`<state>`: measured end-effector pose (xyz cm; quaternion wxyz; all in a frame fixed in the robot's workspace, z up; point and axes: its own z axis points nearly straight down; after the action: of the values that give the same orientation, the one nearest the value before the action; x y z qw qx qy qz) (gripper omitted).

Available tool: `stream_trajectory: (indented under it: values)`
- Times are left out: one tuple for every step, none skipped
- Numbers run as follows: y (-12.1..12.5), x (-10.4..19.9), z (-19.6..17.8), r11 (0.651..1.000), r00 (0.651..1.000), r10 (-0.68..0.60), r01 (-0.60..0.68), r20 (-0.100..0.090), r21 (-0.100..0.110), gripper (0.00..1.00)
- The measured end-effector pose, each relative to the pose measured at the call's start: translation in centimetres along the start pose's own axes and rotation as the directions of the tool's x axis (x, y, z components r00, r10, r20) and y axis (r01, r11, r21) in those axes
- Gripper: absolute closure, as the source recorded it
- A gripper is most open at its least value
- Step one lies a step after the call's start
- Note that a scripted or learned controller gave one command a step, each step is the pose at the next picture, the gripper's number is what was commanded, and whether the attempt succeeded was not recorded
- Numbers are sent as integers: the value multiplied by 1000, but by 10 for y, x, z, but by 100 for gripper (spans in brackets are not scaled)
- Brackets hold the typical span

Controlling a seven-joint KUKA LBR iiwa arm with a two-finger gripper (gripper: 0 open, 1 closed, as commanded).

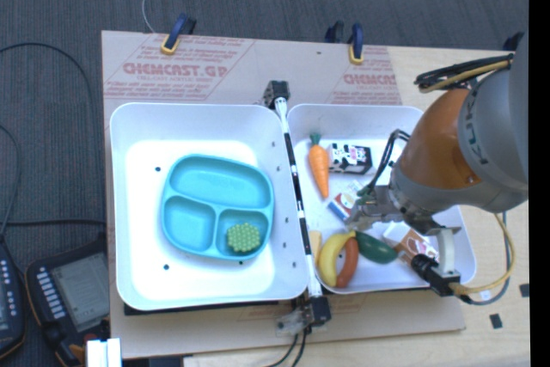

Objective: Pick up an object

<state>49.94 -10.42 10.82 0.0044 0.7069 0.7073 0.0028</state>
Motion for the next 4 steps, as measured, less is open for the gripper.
stream_trajectory:
  values:
    - [0,0,0,1000,1000,0,0,0,0,0]
    - [-12,8,20,1000,1000,2,-2,3,-1,0]
    - [-11,8,9,1000,1000,2,-2,2,-3,100]
    - [-11,8,9,1000,1000,2,-2,2,-3,0]
